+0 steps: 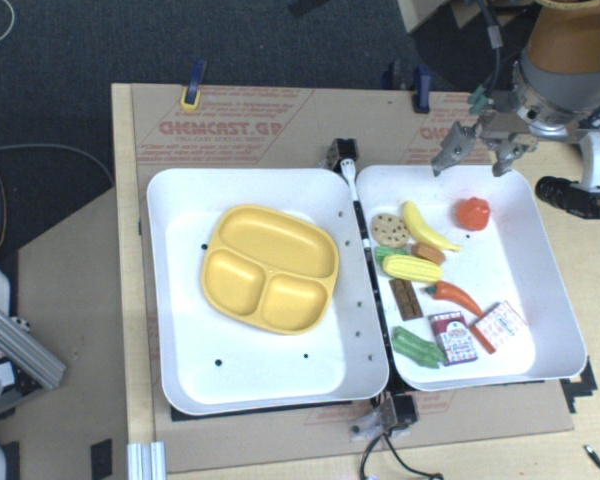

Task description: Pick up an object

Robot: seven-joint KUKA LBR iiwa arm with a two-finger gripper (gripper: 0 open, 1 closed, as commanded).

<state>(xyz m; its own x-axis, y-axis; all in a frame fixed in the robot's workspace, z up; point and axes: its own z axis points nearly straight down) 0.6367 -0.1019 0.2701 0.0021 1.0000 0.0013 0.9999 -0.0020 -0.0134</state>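
My gripper hangs open above the far edge of the right bin, its two fingers spread with nothing between them. Just below it lies a red tomato. Further into the bin are a yellow banana, a round cookie, a corn cob, a chocolate bar, a red chili pepper, a green pepper and two small red-and-white packets.
The left bin holds a yellow three-compartment plate. A black clip sits at the far end of the ridge between the bins. The arm's orange band rises at the top right.
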